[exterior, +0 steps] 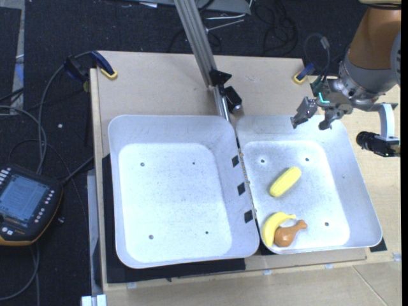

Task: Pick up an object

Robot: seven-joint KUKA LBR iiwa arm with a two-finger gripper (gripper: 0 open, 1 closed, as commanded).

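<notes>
A yellow oblong object (285,181) lies near the middle of the right bin (357,190). Closer to the bin's front edge, a yellow banana (272,224) curls around an orange-brown drumstick-shaped toy (289,232), the two touching. My gripper (315,118) hangs over the bin's back rim, well above and behind the objects. Its two dark fingers (302,116) stand apart with nothing between them.
The left bin (127,171) sits beside the right one, their rims meeting at the centre. A slanted metal pole (197,37) with a black clamp rises behind the bins. Yellow clamps (109,74) grip the bench's back corners. A pendant (22,203) lies on the floor at left.
</notes>
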